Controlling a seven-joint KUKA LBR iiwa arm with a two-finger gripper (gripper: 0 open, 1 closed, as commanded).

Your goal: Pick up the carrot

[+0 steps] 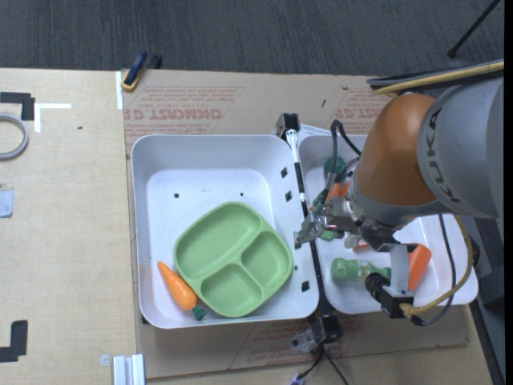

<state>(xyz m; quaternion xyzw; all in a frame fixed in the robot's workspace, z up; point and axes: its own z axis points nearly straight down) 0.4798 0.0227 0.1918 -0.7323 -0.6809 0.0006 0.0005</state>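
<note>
An orange carrot (176, 285) with a green stub lies in the left bin (152, 167), in its front left corner, touching the edge of the green divided plate (233, 258). A second orange carrot-like piece (418, 265) lies in the right bin (457, 283), partly behind the arm's cables. My gripper (314, 227) hangs under the orange-banded wrist (397, 163), over the divider between the two bins, well to the right of the left-bin carrot. The wrist hides most of it.
A green cylinder-shaped item (350, 269) lies in the right bin below the wrist. A small orange and green item (338, 184) peeks out behind the arm. Black cables (385, 291) trail across the right bin. A blue-yellow marker (134, 70) rests on the bench at the back.
</note>
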